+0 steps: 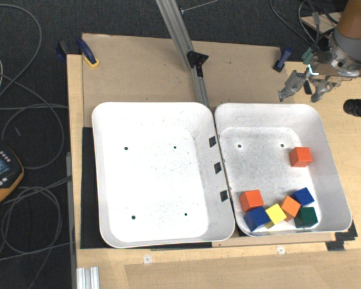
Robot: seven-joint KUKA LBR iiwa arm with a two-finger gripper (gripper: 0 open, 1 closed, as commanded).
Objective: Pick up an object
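The gripper (308, 88) hung spread and empty past the right bin's (328, 138) far rim. Nearest block, a lone orange cube (300, 156), sat just below it; others clustered farther down, probably harder to grab.

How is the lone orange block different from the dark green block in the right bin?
The lone orange block stands apart, farther up the right bin; the dark green block sits in the cluster by the near rim. The green one touches neighbours; the orange touches none. Both look like small cubes.
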